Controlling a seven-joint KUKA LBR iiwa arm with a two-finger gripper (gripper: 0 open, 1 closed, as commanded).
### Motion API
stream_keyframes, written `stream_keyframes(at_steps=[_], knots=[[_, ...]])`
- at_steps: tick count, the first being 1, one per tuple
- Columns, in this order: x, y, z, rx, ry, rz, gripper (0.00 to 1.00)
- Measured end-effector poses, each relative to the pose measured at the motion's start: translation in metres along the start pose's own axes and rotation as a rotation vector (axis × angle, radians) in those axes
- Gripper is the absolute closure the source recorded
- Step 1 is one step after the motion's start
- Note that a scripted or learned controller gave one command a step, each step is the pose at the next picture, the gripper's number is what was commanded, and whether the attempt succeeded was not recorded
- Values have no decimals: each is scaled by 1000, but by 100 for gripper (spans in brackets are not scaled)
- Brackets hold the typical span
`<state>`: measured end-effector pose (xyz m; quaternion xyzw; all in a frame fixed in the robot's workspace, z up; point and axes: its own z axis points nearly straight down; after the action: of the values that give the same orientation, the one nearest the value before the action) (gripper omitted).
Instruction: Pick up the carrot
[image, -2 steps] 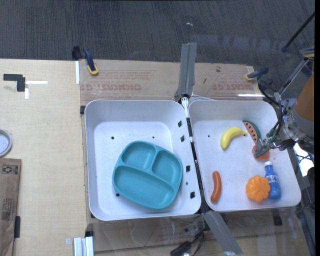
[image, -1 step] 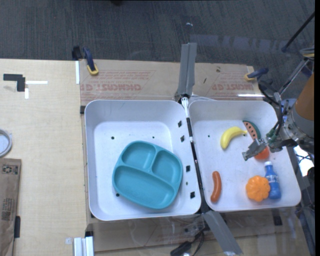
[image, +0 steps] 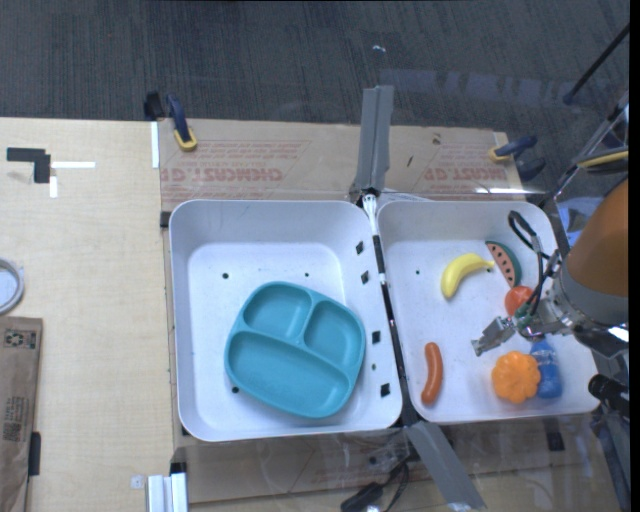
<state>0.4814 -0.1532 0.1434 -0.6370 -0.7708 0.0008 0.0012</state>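
Two shallow white bins sit side by side on the bench, and the carrot lies in the right bin, low on its floor and close to the divider between the bins. It is a slim, orange-red piece with rounded ends, slightly bowed, and its long axis runs nearly up and down in the view, the upper end leaning a touch toward the left. To its right rest an orange pumpkin-like toy and a blue object touching that toy's right side; farther up are a yellow banana, a watermelon slice and a small red piece. The gripper hangs over the right bin between the carrot and the pumpkin-like toy, apart from the carrot, with nothing between its fingers; how wide they stand cannot be told. The left bin holds a teal divided plate.
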Motion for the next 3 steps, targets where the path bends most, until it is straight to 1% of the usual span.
stream_keyframes(at_steps=[1,2,3], knots=[[63,14,-48,-2,-2,250,0],[49,50,-30,1,-2,446,0],[5,-4,22,2,-1,490,0]])
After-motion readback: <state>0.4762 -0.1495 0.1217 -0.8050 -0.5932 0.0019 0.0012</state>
